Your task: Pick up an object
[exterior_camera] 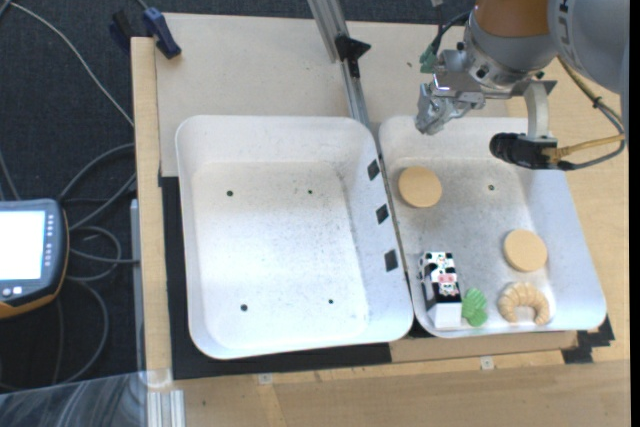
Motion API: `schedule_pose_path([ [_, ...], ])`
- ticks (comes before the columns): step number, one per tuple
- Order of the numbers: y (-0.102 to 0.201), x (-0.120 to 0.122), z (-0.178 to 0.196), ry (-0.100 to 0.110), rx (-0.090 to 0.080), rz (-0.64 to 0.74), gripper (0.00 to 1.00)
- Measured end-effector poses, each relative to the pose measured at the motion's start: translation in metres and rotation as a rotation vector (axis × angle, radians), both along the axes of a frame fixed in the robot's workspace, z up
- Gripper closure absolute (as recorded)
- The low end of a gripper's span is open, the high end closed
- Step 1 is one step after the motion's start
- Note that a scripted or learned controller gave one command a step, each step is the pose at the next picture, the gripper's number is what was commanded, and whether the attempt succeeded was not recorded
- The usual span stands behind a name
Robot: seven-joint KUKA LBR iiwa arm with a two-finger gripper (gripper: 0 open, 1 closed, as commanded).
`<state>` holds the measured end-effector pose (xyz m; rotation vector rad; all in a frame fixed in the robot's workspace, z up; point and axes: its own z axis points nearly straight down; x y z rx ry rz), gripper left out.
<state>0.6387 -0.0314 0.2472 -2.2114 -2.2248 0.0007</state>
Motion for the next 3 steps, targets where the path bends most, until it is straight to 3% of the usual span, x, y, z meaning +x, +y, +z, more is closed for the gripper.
schedule_pose_path([
  [2, 0.095, -0.041, 0.004, 0.000, 0.001, 0.000, 1.00],
  [3, 0.128, -0.066, -0.016, 0.002, -0.001, -0.002, 1.00],
])
